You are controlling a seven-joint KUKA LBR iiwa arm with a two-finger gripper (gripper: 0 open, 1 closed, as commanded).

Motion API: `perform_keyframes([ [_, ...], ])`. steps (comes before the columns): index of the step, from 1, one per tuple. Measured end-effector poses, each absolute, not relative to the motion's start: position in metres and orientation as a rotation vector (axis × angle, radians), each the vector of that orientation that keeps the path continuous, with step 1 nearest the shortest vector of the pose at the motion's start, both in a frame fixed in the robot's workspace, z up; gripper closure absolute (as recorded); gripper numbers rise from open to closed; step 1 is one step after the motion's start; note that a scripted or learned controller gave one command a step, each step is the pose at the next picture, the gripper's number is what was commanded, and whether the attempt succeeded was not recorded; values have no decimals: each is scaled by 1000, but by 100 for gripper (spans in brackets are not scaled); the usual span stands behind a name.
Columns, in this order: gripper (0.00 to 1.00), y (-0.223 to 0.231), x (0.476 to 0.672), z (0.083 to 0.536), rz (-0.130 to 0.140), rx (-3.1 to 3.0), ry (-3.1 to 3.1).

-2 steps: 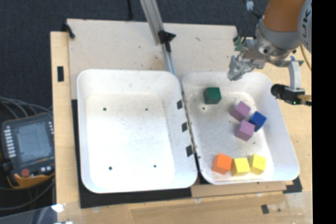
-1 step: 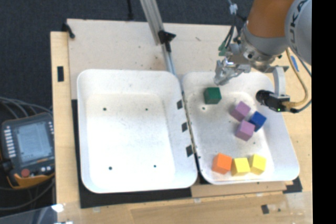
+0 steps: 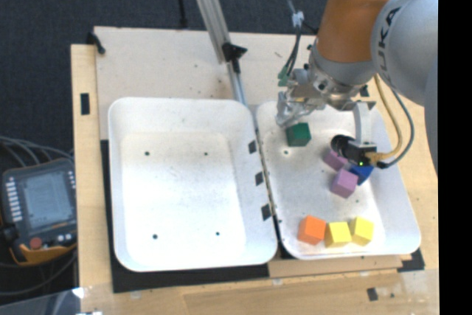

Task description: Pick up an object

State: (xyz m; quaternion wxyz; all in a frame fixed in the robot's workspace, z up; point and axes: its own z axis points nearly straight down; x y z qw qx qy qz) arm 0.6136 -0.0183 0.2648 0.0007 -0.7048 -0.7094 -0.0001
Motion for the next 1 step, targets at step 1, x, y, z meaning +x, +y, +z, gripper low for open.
perform_keyframes([
  [1, 100, 21, 585, 262, 1, -2214, -2227],
])
